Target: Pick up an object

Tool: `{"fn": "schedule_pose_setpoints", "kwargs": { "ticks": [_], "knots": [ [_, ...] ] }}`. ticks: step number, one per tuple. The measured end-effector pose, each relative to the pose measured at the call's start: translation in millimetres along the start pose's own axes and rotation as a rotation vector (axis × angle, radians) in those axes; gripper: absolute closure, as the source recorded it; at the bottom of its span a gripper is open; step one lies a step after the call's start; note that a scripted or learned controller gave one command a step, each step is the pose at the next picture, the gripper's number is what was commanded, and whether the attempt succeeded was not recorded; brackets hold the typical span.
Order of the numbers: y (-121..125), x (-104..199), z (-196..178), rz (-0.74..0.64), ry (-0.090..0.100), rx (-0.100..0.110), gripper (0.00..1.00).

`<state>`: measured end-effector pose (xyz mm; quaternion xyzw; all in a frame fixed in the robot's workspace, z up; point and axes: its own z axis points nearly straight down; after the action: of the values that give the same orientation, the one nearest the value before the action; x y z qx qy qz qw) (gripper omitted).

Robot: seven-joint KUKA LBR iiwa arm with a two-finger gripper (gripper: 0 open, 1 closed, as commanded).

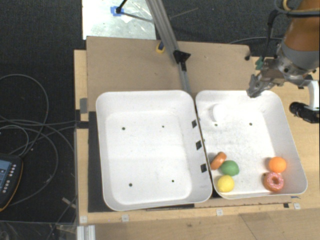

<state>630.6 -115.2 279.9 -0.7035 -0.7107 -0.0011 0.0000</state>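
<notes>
Five small objects are seen in the right-hand bin (pixel 287 134), all gathered along its near edge; any one of them would serve for the task. An orange carrot-like piece (pixel 218 160) lies against the bin's left wall, with a green ball (pixel 230 168) touching it and a yellow ball (pixel 225 183) just below that. Well apart from these, in the near right corner, an orange ball (pixel 277 164) sits just above a pink ring (pixel 274 181) shaped like a doughnut. The left-hand bin (pixel 107 134) is seen beside it.

All five are judged to be light toy pieces, probably smooth plastic or foam, so little force should be needed, but the round ones may roll or slip out of a two-finger pinch. The balls are best taken across their widest part from straight above. The ring could be gripped across its rim. The three pieces on the left are crowded together and close to the wall, so the orange ball is judged the easier target, though the ring lies near it.

The gripper (pixel 254 91) is seen at the far edge of the right-hand bin, well apart from every object. Nothing is seen in its grasp, and whether it is spread or closed cannot be told at this size.
</notes>
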Motion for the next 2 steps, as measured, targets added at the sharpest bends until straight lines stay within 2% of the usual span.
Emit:
{"fn": "schedule_pose_setpoints", "kwargs": {
  "ticks": [1, 2],
  "knots": [
    [4.8, 50.8, 18.6, 0.0, 0.0, 0.001, 1.0],
    [11.7, 101.9, 14.7, 0.0, 0.0, -0.002, 1.0]
  ]
}}
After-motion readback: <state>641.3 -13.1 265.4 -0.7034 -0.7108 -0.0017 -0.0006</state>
